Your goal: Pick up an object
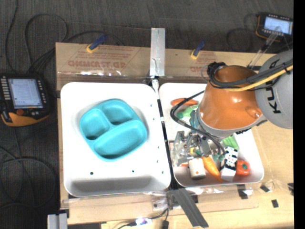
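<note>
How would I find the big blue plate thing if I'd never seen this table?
Look at the left shallow white bin. The turquoise plastic plate with three compartments lies in its middle. The small toys are heaped in the right white bin under the robot arm.

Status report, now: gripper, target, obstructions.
Gripper low in right bin, over the toy pile. No object seen held. Arm's orange band covers much of that bin. Blue tray in left bin.
</note>
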Available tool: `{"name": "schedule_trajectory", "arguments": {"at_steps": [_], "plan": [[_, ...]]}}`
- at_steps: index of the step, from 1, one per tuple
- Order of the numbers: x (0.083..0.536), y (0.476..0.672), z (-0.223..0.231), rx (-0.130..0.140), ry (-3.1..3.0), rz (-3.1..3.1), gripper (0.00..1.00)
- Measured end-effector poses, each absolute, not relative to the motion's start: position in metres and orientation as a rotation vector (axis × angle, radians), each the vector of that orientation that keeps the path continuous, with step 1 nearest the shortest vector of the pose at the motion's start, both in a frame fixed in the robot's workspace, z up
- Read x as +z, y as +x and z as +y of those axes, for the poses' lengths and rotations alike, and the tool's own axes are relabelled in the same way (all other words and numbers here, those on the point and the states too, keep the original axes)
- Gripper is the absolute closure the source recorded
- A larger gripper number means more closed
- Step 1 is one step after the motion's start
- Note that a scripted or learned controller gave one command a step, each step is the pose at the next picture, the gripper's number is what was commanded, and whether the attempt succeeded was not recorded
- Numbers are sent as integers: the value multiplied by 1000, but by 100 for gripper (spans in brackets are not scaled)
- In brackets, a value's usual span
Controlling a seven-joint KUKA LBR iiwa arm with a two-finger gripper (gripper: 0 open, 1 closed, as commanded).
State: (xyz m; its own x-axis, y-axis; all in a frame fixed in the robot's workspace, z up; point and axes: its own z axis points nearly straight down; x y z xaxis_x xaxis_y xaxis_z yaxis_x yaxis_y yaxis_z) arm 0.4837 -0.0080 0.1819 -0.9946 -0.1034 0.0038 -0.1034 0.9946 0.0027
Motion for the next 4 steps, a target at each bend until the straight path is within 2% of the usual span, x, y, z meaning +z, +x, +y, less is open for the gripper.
{"name": "schedule_trajectory", "arguments": {"at_steps": [1,2,3,4], "plan": [[350,492,35,-4,219,-3136,100],[393,533,-17,-3,-65,-3144,100],[270,514,-28,-2,-488,-3101,100],[345,495,-50,1,-816,-3034,100]]}}
